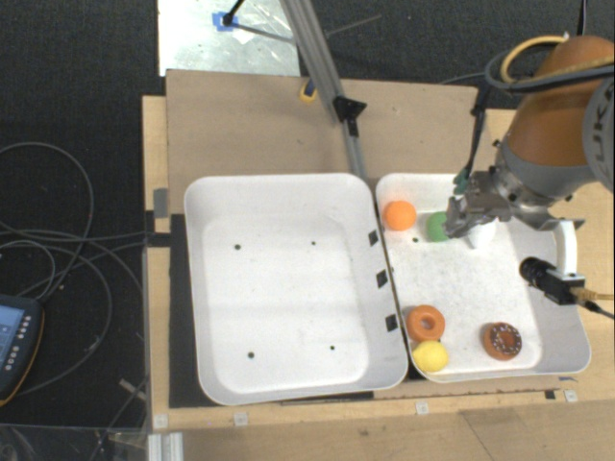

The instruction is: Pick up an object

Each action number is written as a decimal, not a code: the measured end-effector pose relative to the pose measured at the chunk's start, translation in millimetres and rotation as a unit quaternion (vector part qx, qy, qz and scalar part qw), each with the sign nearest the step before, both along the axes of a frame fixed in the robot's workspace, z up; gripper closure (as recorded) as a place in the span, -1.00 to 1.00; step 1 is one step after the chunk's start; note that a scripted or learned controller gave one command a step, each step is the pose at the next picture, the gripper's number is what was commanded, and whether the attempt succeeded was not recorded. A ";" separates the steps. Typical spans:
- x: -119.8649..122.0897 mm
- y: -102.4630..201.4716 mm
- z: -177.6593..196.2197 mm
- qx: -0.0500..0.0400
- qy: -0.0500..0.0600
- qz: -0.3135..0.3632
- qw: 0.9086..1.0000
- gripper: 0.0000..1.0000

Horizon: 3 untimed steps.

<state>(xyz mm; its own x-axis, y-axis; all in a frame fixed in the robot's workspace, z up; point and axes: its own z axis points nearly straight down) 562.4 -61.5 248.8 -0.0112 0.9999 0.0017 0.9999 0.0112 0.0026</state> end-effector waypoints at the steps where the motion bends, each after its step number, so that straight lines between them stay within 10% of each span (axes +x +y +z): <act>1: -2.8 54.3 -3.5 0.001 0.001 0.000 1.000 1.00; 3: 13.3 160.4 -27.3 0.000 0.001 0.000 1.000 1.00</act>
